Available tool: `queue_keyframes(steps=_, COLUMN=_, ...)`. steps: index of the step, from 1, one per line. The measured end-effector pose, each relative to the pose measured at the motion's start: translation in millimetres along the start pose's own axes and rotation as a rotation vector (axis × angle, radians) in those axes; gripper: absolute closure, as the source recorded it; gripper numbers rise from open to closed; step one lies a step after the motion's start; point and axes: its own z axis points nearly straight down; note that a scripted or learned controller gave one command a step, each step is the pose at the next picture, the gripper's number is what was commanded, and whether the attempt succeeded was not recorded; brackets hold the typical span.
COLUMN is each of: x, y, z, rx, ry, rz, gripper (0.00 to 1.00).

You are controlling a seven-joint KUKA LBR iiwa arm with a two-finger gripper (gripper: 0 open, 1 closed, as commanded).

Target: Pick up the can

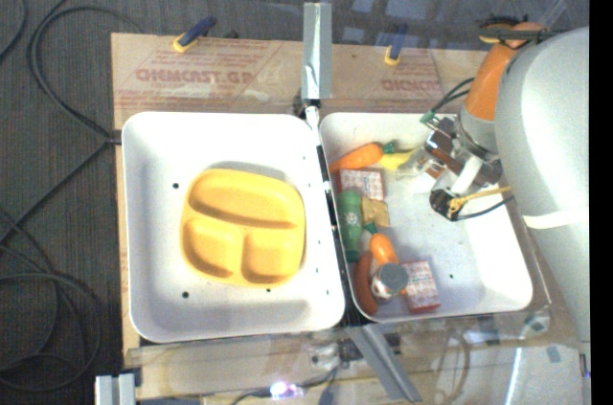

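Observation:
The can (386,281) lies in the right bin (479,269) near its front left corner, its silver end facing up and a reddish body beneath. My gripper (433,148) hangs over the back of the same bin, well behind and to the right of the can. Nothing shows between it and the can, and I see nothing held in it.
Along the right bin's left side lie a carrot (360,155), a yellow piece (397,162), a red-and-white box (363,184), a green item (351,215), an orange item (383,248) and a small red packet (420,286). A yellow divided plate (245,226) sits in the left bin (153,154).

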Motion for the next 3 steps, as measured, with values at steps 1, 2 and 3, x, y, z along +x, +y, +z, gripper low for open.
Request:
queue_keyframes(steps=1, x=-24.1, y=-48.3, z=2.6, rx=-0.055, ry=0.017, rz=0.082, gripper=0.0)
queue_keyframes(steps=2, x=-16.9, y=-56.5, z=-74.3, rx=-0.051, ry=0.005, rz=-0.23, gripper=0.0)
queue_keyframes(steps=3, x=-0.4, y=-42.9, z=-34.4, rx=-0.046, ry=0.012, rz=0.08, gripper=0.0)
